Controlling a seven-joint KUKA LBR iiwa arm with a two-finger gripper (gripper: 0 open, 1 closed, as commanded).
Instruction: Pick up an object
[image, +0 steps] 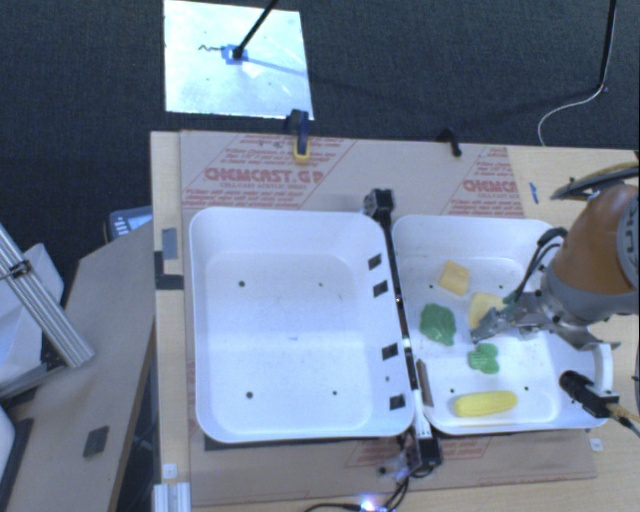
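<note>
Yellow plastic corn (485, 404) lies nearest you along the front wall of the right bin (420, 235), its long axis running left to right, well clear of the arm; just behind it sits a small green piece (484, 359), and this is the one you should watch, since it rests directly in front of and just below the tool (487, 324); to the tool's left lies a larger green leafy piece (437, 323), near but apart; behind the tool a pale yellow block (487, 305) is touching or partly covered by its tip, and farther back a second yellow block (454, 278) sits alone; you cannot tell from this slant whether the tool is spread or pressed together, and nothing shows pinched in it; the arm (598, 265) reaches in from the right, wrist bent low over the bin floor, pointing leftward; the left bin (215, 240) lies well apart; my judgement is that the pale block or small green piece is the likeliest target.
</note>
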